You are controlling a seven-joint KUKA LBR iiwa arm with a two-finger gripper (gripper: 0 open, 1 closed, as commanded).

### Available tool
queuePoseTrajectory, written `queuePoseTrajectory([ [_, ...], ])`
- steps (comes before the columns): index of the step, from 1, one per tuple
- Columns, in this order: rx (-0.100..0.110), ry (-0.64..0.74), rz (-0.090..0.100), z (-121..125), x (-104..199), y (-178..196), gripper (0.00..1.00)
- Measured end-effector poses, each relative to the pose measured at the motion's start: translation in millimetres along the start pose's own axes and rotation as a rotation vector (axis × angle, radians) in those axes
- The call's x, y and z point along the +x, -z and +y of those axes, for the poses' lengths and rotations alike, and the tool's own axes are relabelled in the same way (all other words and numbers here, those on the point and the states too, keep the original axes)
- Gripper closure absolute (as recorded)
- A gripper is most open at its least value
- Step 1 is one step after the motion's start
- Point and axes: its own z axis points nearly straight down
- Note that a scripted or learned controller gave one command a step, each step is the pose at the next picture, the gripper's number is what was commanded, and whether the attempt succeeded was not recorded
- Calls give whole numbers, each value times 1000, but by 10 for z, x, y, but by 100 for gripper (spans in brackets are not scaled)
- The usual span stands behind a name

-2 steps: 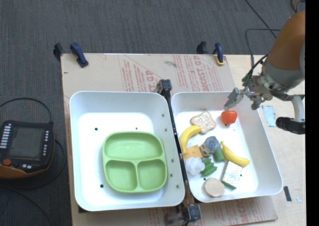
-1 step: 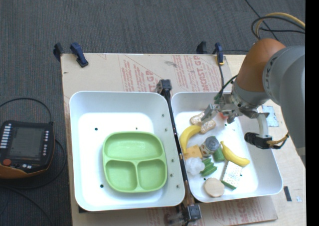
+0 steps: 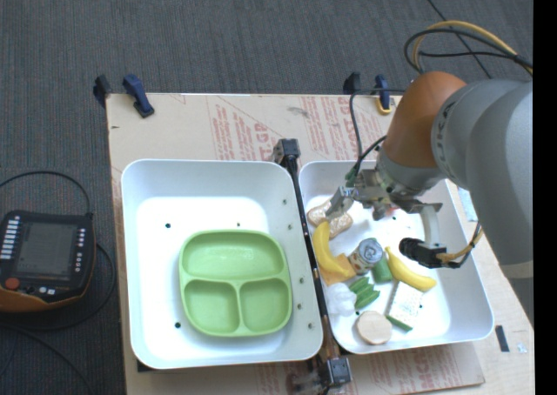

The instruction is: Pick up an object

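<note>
The right bin (image 3: 461,315) holds a jumble of small things. A yellow banana (image 3: 323,251) lies along its left wall, with a tan bread-like piece (image 3: 329,215) at its upper end. A silver can (image 3: 368,253) sits in the middle, and a second banana (image 3: 411,272) lies to its right. Green pods (image 3: 365,287), a white and green box (image 3: 404,303), a round tan disc (image 3: 374,328) and a white lump (image 3: 340,298) fill the front. My gripper (image 3: 346,200) hangs low over the bin's back left, just above the tan piece.
A green divided plate (image 3: 235,282) lies in the left bin (image 3: 157,202). The two bins meet at a narrow black divider (image 3: 300,210). A teach pendant (image 3: 43,258) rests on the floor at the left. Clamps (image 3: 137,93) hold the board's back edge.
</note>
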Motion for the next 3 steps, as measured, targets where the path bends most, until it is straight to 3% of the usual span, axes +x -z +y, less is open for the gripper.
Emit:
queuePoseTrajectory([
  [1, -2, -1, 3, 12, 6, 112, 100],
  [2, -2, -1, 3, 11, 6, 111, 0],
  [3, -1, -1, 3, 14, 6, 209, 100],
])
